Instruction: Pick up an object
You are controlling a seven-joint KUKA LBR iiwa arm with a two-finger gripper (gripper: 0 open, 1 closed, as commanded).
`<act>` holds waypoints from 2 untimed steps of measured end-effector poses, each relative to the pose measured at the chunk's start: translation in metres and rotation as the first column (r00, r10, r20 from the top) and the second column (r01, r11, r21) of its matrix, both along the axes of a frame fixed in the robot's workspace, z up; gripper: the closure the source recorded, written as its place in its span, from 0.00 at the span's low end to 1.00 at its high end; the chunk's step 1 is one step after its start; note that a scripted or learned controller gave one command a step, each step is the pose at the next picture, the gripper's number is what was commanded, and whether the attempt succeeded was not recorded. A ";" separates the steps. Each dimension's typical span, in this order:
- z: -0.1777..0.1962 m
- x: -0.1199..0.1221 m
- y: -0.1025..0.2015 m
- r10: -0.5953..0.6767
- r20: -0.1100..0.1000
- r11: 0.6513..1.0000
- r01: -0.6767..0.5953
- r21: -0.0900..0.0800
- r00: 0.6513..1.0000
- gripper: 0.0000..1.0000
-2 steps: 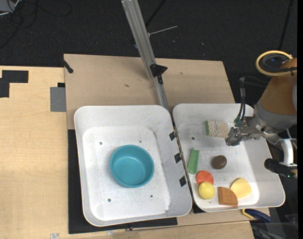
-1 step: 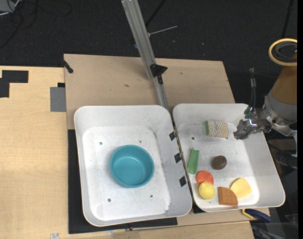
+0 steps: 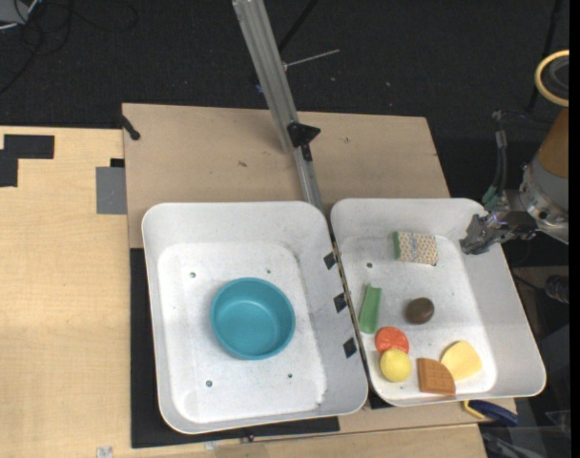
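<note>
Camera view checked from above. Found the gripper over the far right rim of the right bin, hanging above the wall and holding nothing visible. Could not tell its opening state; too small and dark against the background.

Noted the nearest candidate, a patterned block, lying in the far part of the same bin, to the left of the gripper and apart from it, with bare bin floor between. Judged its long axis to run left to right, roughly in line with the approach from the right.

Recorded further items toward the near end: brown ball, green bar, red piece, yellow ball, orange wedge, yellow block. Logged a teal bowl alone in the left bin, well apart from the gripper.

Judged the pick not yet begun; leftward travel and descent needed.
</note>
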State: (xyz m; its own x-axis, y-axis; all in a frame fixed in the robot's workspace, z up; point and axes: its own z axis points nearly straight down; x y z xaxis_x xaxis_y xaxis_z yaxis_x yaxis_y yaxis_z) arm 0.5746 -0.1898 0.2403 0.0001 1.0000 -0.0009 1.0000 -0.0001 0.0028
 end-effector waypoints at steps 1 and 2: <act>0.008 0.016 0.052 0.004 -0.003 1.000 -0.004 0.002 1.000 1.00; 0.014 0.030 0.101 0.004 -0.003 1.000 -0.004 0.001 1.000 1.00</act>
State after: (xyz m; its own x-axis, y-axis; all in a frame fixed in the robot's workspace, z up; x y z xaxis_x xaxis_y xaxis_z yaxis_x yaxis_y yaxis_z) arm 0.6049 -0.0891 0.2547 -0.0035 1.0000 -0.0001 1.0000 0.0035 0.0000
